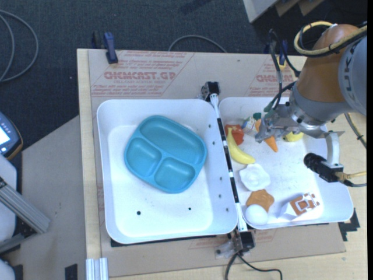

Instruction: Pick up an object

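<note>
The arm's jaws [269, 130] sit low in the far part of the right bin [332, 212], right over an orange carrot-like piece [272, 143]; whether they are clenched or released I cannot tell. Just beside, a yellow banana [239, 153] lies along the divider, a white lump [254, 177] nearer the front. A blue divided plate [166, 153] rests in the left bin [116, 214] on the bench [145, 77].

Divided tray [166, 153] in left bin [111, 118]; banana [238, 151], egg [256, 214] in right bin [344, 206].
</note>
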Tool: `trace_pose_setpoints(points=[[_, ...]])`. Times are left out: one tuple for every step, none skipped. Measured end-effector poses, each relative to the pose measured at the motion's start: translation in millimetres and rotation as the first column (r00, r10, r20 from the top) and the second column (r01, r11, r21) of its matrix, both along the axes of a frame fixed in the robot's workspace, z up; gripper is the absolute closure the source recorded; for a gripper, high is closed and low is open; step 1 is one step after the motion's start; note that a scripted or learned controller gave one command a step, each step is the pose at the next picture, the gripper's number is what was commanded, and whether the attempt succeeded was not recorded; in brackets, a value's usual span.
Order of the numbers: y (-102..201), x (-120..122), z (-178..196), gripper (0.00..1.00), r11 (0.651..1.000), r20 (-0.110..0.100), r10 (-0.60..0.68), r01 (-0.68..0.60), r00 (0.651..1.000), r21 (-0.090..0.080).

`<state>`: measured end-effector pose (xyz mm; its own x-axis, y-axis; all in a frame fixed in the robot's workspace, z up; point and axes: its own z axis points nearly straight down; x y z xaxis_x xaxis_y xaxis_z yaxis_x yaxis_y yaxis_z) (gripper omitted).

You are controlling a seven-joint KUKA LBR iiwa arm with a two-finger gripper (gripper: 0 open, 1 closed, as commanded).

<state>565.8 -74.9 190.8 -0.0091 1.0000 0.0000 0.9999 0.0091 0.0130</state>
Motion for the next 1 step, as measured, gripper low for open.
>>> trace_pose_setpoints(points=[[49.9, -13.8, 18.2, 1.0, 1.0, -0.011, -0.003, 0.003, 1.0, 0.001]])
